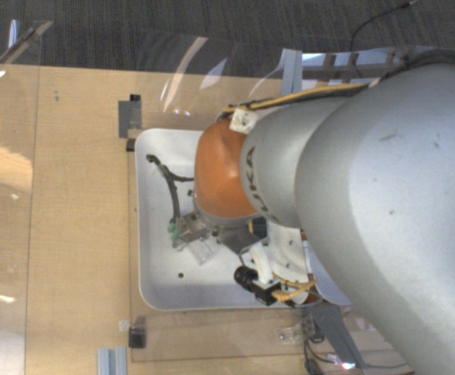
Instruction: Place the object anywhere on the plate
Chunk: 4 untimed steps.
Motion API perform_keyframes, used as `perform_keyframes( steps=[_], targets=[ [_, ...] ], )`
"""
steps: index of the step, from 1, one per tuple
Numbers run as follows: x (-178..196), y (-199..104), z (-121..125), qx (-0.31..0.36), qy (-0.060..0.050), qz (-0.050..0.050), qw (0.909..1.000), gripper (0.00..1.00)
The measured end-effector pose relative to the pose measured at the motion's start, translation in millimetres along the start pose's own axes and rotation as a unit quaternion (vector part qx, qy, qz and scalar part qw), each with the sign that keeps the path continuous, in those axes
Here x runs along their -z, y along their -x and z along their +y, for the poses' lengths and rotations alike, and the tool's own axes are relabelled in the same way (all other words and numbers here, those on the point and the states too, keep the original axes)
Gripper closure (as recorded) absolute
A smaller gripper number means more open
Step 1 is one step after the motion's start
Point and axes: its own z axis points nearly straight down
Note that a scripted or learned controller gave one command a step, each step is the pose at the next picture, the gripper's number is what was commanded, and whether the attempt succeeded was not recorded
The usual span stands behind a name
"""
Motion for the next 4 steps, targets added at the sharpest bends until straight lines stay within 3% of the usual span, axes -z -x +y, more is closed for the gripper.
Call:
perform_keyframes(
  steps=[1, 2, 3, 4],
  targets=[
    [34.1, 5.2, 44.2, 0.092, -0.005, 0.001, 0.9958, 1.00],
    [0.8, -10.0, -21.8, 0.263, 0.005, -0.003, 0.9647, 1.00],
    [-1.5, -0.5, 56.2, 0.438, -0.006, -0.005, 0.8988, 1.00],
    [57.3, 27.1, 97.7, 0.606, -0.001, 0.001, 0.7955, 1.00]
  ],
)
